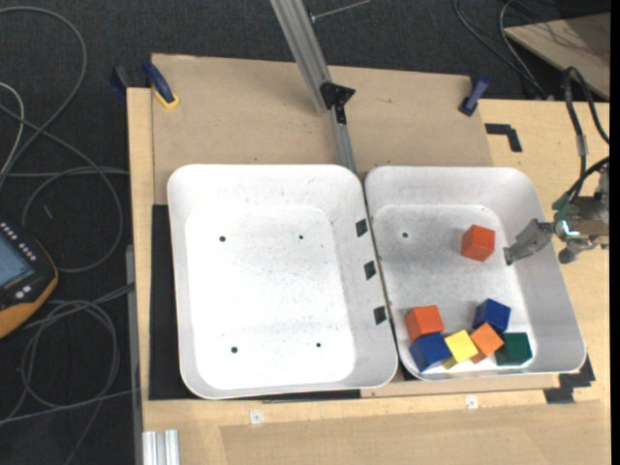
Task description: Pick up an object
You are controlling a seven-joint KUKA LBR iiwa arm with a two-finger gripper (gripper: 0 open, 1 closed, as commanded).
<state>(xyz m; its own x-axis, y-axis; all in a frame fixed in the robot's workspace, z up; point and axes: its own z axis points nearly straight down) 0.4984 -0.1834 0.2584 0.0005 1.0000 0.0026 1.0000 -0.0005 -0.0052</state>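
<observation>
The right bin [542, 289] holds several small blocks. An orange-red cube [478, 242] sits alone in its upper middle. Clustered along the front wall are an orange cube [423, 321], a blue cube [429, 351], a yellow cube [459, 345], a second orange cube [487, 338], another blue cube [493, 314] and a green cube [515, 348]. My gripper [538, 256] hangs over the bin's right rim, to the right of the orange-red cube and apart from it. Its fingers stand open with nothing between them.
The left bin [194, 260] lies beside the right one, with small black clips along their shared wall. A metal pole [310, 56] slants over the bench's back. Cables lie on the dark floor at left, next to a handheld device [19, 269].
</observation>
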